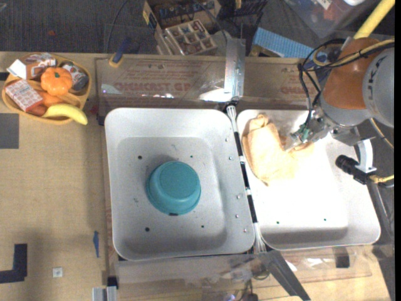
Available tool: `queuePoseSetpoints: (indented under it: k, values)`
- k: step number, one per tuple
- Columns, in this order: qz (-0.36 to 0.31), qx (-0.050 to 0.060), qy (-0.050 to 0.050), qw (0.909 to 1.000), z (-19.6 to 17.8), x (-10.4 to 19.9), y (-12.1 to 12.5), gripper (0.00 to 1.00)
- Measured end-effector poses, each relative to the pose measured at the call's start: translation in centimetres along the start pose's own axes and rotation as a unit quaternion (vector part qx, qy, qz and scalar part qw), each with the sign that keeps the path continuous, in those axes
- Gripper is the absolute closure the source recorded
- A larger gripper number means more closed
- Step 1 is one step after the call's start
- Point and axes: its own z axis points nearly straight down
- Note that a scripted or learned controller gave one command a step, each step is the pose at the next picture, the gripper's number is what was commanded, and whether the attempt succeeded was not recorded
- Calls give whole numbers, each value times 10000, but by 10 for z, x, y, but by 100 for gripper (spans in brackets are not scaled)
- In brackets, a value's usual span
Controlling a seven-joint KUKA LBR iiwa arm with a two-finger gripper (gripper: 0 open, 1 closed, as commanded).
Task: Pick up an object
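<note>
A tan crumpled cloth point(266, 150) lies in the right bin point(326, 231), against its upper left wall. My gripper point(302, 137) is low over the cloth's right edge, right at the fabric, coming in from the arm with the orange band point(346, 81). A teal bowl point(174, 187) sits upside down in the middle of the left bin point(125, 130).
A yellow dish point(44, 89) with a small pumpkin, a banana and packets stands on the bench at the far left. Cardboard and clear plastic line the back edge behind both bins. Black cables hang near the arm's wrist.
</note>
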Motion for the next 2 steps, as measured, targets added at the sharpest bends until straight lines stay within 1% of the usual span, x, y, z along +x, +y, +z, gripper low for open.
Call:
queuePoseSetpoints:
  k: [1,2]
  values:
    - [1133,73,24,9935,-139,-61,-33,100]
    - [-436,68,43,9990,-112,-24,12,100]
